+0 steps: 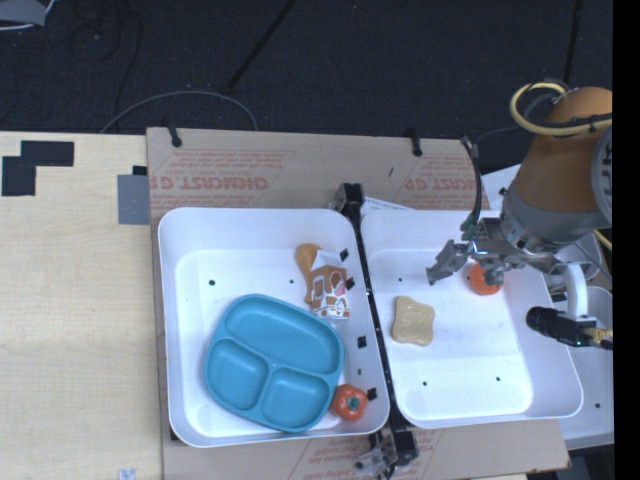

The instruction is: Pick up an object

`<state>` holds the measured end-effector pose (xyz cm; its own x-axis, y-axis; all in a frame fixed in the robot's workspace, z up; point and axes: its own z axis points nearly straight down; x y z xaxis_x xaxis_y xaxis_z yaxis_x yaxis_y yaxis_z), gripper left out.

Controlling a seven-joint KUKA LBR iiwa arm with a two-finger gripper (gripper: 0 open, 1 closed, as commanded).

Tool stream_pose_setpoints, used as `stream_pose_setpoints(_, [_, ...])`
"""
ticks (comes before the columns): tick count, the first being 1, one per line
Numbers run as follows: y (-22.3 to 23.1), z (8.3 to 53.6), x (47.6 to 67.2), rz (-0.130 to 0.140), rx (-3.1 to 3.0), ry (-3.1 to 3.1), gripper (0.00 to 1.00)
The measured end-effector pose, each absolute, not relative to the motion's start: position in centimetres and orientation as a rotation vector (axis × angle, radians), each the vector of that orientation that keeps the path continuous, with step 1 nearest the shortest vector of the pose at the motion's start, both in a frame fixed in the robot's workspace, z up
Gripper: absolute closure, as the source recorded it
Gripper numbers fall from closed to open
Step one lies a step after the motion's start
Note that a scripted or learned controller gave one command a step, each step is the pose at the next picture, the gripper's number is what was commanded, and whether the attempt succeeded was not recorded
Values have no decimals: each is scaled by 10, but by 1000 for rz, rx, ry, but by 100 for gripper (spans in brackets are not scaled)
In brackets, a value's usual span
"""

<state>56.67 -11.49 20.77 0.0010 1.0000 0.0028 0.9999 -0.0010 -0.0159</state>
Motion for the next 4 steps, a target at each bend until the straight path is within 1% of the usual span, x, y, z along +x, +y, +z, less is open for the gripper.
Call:
stream_pose_setpoints(1, [-115,214,569,3,-2218,-2219,0])
stream_pose_setpoints(2, [-123,164,564,8,-2218,-2215,0])
stream_pose_setpoints(3, [-131,104,564,8,-2217,-2215,0])
stream_pose_setpoints(4, [-131,90,566,0,-2223,-2220,0])
